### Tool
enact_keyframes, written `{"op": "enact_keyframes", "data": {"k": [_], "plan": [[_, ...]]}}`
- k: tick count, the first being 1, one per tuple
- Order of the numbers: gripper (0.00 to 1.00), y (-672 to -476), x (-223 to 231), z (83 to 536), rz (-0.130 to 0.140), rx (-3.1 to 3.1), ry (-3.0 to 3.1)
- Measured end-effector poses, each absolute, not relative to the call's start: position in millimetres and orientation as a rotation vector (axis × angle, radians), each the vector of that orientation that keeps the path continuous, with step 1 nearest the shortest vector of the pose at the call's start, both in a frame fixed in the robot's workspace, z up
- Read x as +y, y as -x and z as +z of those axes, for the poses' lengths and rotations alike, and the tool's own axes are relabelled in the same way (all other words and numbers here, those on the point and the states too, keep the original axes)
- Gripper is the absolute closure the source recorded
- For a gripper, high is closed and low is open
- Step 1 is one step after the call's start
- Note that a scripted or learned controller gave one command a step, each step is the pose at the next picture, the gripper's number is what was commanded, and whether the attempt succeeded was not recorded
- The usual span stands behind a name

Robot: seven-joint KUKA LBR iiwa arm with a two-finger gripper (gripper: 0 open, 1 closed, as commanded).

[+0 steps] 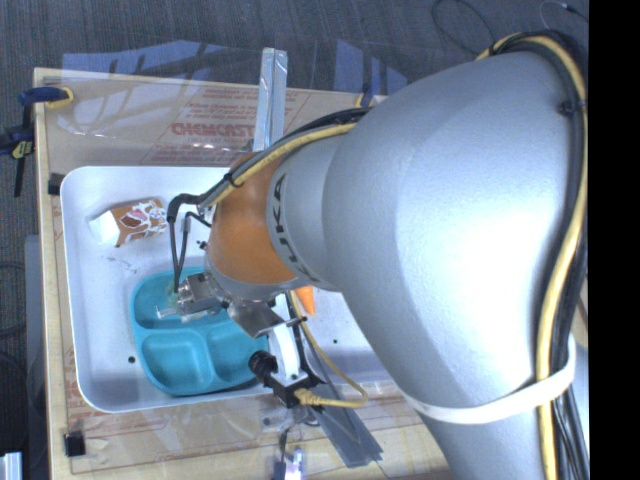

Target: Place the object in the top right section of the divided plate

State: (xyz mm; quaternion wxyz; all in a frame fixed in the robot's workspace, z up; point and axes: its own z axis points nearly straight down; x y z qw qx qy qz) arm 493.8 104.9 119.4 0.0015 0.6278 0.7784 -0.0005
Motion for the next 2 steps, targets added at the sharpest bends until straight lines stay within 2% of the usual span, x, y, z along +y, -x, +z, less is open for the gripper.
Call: {"op": "enact_keyframes", "data": {"k": [1,2], "plan": [[1.0,-475.9,105.1,158.6,-0.004,2.391,-2.041],[1.0,-474.9,102.1,142.8,-0.008,2.41,-2.022]]}}
